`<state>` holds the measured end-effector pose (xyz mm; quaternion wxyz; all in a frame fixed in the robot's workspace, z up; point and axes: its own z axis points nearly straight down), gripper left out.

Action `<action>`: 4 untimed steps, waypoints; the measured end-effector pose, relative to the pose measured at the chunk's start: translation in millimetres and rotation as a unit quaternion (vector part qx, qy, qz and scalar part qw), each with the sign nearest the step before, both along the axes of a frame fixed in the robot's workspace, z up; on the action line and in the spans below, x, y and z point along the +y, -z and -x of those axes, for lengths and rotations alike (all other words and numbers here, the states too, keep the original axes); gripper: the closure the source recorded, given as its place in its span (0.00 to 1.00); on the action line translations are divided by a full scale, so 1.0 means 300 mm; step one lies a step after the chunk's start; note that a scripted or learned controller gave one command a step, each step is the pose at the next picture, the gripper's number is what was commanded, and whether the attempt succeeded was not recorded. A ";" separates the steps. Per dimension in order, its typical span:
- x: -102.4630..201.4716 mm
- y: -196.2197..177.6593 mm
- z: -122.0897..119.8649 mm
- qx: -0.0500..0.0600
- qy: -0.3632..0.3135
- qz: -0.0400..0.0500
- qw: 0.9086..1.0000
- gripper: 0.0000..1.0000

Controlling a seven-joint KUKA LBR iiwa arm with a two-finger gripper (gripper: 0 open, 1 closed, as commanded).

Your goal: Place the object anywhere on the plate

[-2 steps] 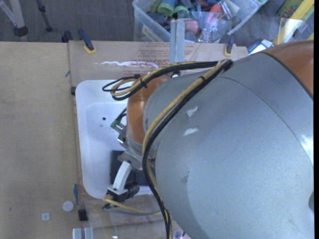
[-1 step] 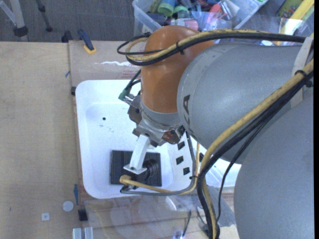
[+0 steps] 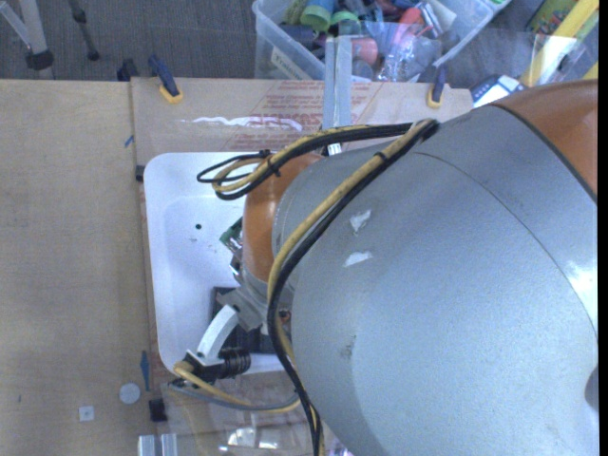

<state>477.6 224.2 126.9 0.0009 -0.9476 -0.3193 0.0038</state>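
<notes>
Grey arm [image 3: 446,283] with orange band nearest, masking most of white bin [image 3: 176,283], gripper [image 3: 245,297] state cannot be told, object's position cannot be told, green fragment [image 3: 231,234] at arm's edge unidentifiable, wooden bench [image 3: 66,255], toy-filled clear tub [image 3: 380,17] on grey carpet [image 3: 142,17].

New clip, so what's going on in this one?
The grey arm reaches in from the right and leans low over the white bin, covering much of it. Its orange band and wrist end sit down inside the bin, toward the near left corner. From this angle it cannot be told whether anything is held or has been set down.
</notes>
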 end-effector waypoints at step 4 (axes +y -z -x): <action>-0.121 -0.847 -0.199 -0.003 -0.612 -0.002 0.791 1.00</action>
